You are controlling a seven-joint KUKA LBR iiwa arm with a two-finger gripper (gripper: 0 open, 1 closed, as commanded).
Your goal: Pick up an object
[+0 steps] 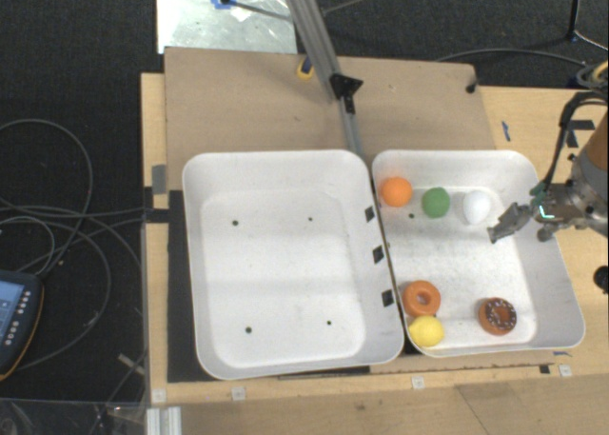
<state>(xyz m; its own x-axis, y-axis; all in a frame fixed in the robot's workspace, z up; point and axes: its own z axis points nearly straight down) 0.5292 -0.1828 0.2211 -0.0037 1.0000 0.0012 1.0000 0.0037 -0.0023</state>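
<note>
Small white ball (476, 206) sits at nine o'clock of the gripper (506, 225), grip unreadable; approach step, descent next.

Orange ball (396, 192), green ball (436, 202), white bins (219, 176).

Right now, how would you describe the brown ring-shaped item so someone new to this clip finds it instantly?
Start at the right-hand white bin, the one that the gripper reaches into, and go to its near right corner. There lies the chocolate doughnut, a dark brown ring with speckled topping. Its neighbours to the left are an orange ring and a yellow ball; it alone is brown.
</note>
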